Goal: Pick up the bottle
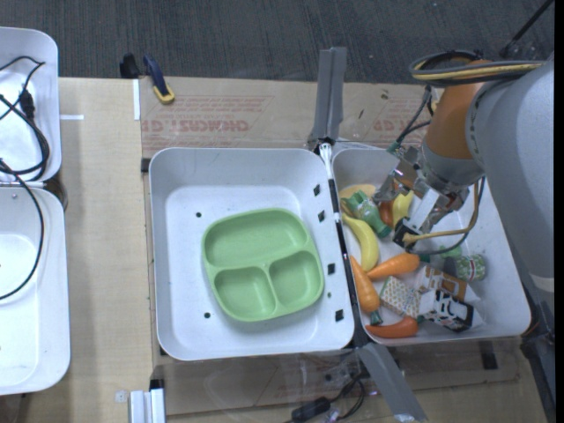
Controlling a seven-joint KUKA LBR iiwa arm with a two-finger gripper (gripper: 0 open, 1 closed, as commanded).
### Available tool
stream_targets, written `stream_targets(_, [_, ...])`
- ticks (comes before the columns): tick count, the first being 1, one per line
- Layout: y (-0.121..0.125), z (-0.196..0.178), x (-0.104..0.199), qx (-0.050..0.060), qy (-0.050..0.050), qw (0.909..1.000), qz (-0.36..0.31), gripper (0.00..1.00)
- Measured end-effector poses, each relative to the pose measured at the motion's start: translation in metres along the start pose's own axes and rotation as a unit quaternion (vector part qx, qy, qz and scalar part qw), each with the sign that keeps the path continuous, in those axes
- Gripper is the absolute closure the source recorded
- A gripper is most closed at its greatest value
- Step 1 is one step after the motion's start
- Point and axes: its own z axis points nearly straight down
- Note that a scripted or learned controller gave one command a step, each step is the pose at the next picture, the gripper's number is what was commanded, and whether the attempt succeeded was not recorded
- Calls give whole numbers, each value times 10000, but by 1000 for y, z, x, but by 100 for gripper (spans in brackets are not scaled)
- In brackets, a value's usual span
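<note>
The bottle [367, 212] is small and green with a label. It lies on its side in the right bin [507, 276], near that bin's left wall, just above a yellow banana [364, 241]. My gripper [399, 213] reaches down into the same bin from the upper right. It sits just to the right of the bottle, over a yellow and an orange item. The wrist and its cables hide part of the pile beneath. No object can be made out in the gripper's hold.
The right bin also holds a carrot [394, 265], more orange toy food [392, 328], a patterned packet [401, 297], small cartons [449, 298] and a greenish can [470, 267]. The left bin [176, 236] bears a green divided plate [263, 263]. A metal divider [331, 95] stands between the bins.
</note>
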Motion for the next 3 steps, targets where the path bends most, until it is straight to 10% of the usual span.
stream_targets(1, [3,-13,0,-26,10,10000,13,100])
stream_targets(2, [2,-11,-1,-9,0,10000,13,0])
stream_targets(3, [-13,0,-5,8,-3,9889,1486,0])
